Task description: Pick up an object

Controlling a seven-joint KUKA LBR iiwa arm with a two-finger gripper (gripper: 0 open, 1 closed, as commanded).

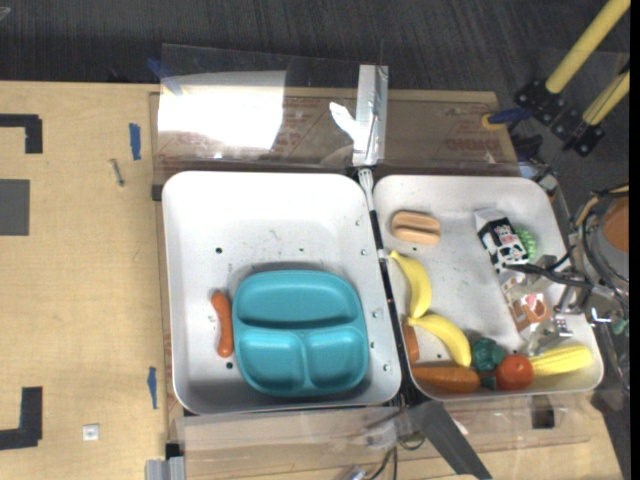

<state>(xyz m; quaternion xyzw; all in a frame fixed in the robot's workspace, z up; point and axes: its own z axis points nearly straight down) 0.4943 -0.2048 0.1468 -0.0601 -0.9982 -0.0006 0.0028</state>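
Note:
The right bin (455,193) holds a toy hot dog in a bun (415,227), two yellow bananas (416,284) (446,336), an orange carrot (445,377), a dark green piece (487,354), a red tomato (514,370) and a yellow piece (562,360). A black-and-white packet (503,240) and an orange-and-white packet (528,308) lie near the bin's right wall. My gripper (570,298) reaches in over that right edge, above the packets, with the arm's orange band (612,230) behind it. Nothing shows held in it.
The left bin (260,208) carries a teal divided plate (298,330) and an orange sausage (223,323) beside the plate's left side. A clear plastic sheet (250,118) stands behind the bins. Yellow poles (590,33) cross the top right corner.

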